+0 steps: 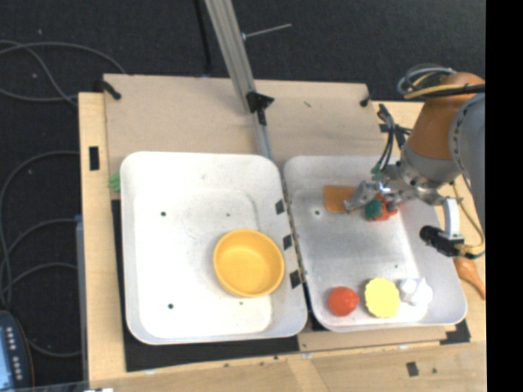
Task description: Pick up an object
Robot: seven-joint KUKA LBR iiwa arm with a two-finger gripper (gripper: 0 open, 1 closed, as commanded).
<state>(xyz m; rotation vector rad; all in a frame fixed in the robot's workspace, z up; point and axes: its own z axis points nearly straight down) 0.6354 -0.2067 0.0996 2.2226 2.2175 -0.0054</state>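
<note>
Two white bins, five loose objects.
Left bin [163, 186]: one yellow bowl [248, 262]. Right bin [359, 260]: orange block [335, 198], red ball [343, 300], yellow disc [381, 298], white lump [414, 291]; gripper [374, 206] grips a green-red piece [377, 211].

left bin [163, 186] holds a bowl [248, 262] near its right front. in the right bin [351, 260], a ball [343, 300], a disc [382, 297] and a wad [414, 291] line the front edge, left to right.
</note>
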